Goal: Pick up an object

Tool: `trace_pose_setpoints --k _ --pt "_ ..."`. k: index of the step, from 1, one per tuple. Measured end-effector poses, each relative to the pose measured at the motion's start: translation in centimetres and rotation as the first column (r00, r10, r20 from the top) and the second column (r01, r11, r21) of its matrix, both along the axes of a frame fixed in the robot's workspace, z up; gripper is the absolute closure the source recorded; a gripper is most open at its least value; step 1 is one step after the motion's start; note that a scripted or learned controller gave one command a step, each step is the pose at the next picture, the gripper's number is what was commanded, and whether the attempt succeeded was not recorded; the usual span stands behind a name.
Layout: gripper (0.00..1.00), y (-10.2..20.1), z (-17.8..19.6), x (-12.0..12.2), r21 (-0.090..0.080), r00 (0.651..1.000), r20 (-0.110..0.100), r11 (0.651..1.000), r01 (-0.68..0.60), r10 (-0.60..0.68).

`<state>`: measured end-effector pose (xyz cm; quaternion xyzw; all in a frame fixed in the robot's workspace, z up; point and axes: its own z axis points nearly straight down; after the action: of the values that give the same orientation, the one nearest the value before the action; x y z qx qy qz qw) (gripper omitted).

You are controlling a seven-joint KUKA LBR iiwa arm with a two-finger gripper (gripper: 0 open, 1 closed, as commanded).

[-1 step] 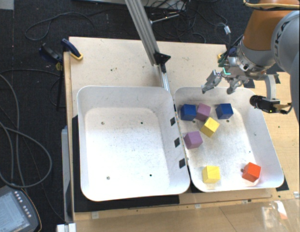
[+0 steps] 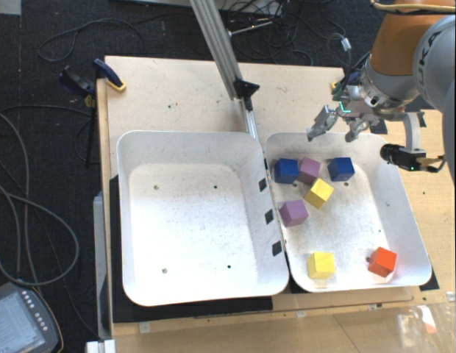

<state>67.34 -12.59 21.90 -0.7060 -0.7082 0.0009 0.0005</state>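
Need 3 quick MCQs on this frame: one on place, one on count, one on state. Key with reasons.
1. Where do the cubes lie?
A. left bin
B. right bin
C. on the bare bench

2. How many yellow cubes are there?
A. one
B. two
C. three

3. What is the claw doing?
A. clamping a purple cube
B. resting on the left bin's floor
C. open above the right bin's far edge, holding nothing

Key:
1 B: all seven cubes sit in the right bin.
2 B: one yellow cube lies mid-bin, another yellow cube near the front rim.
3 C: the claw has its fingers spread, with nothing between them.
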Motion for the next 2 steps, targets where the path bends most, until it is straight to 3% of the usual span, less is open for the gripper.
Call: trace_pose_setpoints --k 2 --pt "0.00 0.3 -10.1 0.0 0.004 1.000 0.007 1.000 0.001 -0.001"
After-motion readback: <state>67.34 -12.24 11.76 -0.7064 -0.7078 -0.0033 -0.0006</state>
